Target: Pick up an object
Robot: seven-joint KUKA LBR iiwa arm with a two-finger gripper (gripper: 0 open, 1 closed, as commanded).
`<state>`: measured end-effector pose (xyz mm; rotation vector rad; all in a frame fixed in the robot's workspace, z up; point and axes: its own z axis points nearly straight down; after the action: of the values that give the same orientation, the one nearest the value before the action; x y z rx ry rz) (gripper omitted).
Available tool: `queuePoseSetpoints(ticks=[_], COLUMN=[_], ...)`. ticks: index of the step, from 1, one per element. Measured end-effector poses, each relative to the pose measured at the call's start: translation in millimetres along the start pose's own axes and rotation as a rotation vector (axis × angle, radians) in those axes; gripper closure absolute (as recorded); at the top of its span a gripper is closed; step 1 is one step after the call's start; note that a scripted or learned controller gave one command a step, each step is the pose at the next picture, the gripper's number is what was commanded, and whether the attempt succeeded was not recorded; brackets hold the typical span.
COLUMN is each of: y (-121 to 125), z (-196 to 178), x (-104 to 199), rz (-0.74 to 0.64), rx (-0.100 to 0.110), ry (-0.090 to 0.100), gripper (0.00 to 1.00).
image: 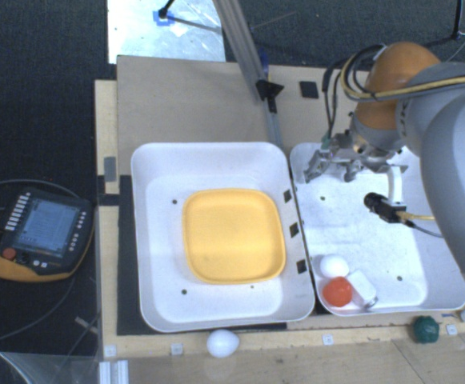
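Jaws over right bin, tan bench, dark carpet

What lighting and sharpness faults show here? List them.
Camera view: even overhead light with soft shadows; the white bins nearly blow out, and the white ball hardly separates from the bin floor; a bright glare patch at the top; the arm looms large and soft-edged.
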<state>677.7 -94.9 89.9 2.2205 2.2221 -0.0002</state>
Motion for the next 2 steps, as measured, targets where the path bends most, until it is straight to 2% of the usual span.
queuePoseSetpoints(ticks=[1,2], y=[1,-3], z=[-12,-73], x=[0,-3], rz=[0.0,0.001], rx=[-0.003,-0.006], ry=[0.0,0.0], gripper=[1.0,1.0])
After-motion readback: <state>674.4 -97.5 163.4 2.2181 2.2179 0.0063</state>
